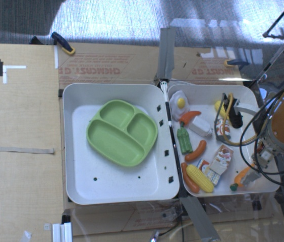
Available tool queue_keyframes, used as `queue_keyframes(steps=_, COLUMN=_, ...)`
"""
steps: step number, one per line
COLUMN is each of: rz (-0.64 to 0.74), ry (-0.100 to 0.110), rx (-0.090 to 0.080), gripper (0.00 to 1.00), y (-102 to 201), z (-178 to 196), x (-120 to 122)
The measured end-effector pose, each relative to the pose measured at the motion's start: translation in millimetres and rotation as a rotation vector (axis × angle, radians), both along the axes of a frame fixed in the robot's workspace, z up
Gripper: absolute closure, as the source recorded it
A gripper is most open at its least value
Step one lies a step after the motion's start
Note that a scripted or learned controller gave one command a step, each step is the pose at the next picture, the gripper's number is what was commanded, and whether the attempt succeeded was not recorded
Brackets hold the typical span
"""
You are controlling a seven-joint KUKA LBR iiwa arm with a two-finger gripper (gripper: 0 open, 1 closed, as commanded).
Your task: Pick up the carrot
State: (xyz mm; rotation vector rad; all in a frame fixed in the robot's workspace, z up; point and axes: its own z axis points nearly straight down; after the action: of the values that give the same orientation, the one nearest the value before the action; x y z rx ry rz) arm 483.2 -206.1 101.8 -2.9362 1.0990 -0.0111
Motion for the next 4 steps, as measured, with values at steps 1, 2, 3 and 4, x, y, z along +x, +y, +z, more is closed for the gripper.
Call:
queue_keyframes(steps=1, rz=-0.061, ry=0.005, rx=0.005, gripper=0.00, y=-1.1, z=-0.1, x=8.3)
queue_keyframes(steps=2, rz=-0.167, ry=0.003, rx=0.006, gripper=0.00, y=1.0, z=0.1, x=14.9)
queue_keyframes(steps=3, rz=-0.445, ry=-0.003, rx=0.006, gripper=0.00, y=-3.2, z=15.5, x=7.7)
queue_keyframes(steps=4, rz=-0.806, ry=0.007, rx=0.009, gripper=0.00, y=-1.3, z=-9.4, x=-1.7)
